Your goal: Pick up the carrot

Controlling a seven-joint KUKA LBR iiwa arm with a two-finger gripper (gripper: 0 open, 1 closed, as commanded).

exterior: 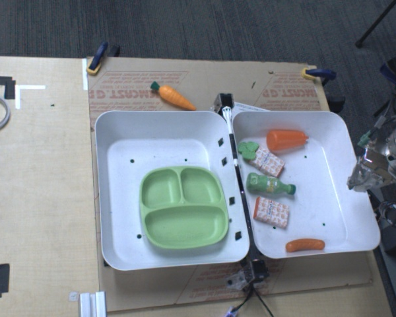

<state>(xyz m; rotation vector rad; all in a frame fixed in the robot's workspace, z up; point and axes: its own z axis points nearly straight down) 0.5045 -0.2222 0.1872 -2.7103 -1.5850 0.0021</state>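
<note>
The carrot (173, 96), orange with a green top, lies on the cardboard just behind the left bin (112, 177), outside both bins. My gripper (358, 179) hangs over the right rim of the right bin (336, 197), far to the right of the carrot. Nothing shows between its tips.
A green divided plate (183, 207) fills the left bin's middle. The right bin holds an orange wedge-shaped toy (287, 139), a green bottle (269, 185), two small cartons (272, 212), a green leafy toy (248, 150) and a sausage (305, 245). Clamps sit on the cardboard's back corners.
</note>
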